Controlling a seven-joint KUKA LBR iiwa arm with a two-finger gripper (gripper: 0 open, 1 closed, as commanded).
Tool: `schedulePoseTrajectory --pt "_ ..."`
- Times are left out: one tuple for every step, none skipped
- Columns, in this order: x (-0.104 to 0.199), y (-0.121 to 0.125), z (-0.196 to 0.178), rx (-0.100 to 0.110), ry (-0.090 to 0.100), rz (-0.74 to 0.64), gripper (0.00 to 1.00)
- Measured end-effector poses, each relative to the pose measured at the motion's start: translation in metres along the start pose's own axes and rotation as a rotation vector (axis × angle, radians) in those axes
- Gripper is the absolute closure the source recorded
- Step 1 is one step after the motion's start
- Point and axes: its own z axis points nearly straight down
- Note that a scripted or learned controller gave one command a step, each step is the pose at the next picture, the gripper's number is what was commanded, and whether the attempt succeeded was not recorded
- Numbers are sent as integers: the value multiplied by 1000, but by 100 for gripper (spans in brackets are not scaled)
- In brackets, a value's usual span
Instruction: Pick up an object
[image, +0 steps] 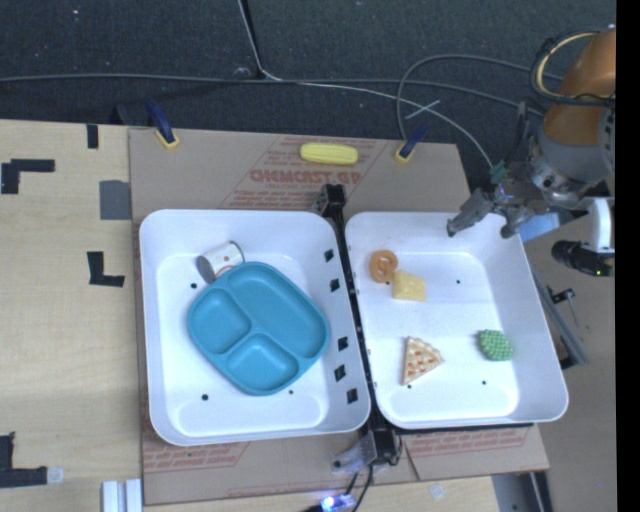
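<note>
**Two bins, with the arm poised at the right bin's far corner**

Nearest the viewer, at the bench's front edge, a dark clamp sits where the two bins meet. Left bin: a blue sectioned plate fills most of the floor, and a small white cup lies on its side, touching the plate's far-left edge. Right bin: four small objects lie apart from one another. An orange ring-shaped piece and a pale yellow cheese wedge lie close together near the divider at the far side; a pizza slice lies toward the front centre; a green knobbly object lies near the right wall. A yellow banana-shaped object rests outside the bins on the cardboard sheet behind them, between two blue-and-yellow clips. The gripper hangs over the far right corner of the right bin, its two fingers spread wide, with nothing between them. It is well apart from every object, and nothing lies between it and the bin's floor. Cables trail across the dark surface behind.
</note>
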Motion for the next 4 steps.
schedulePoseTrajectory --pt "1 3 -10 -14 -3 -4 0" --pt "0 2 54 -11 -4 -4 0" --pt "-2 13 106 -12 -4 -5 0" --pt "-1 13 137 -15 -5 -6 0"
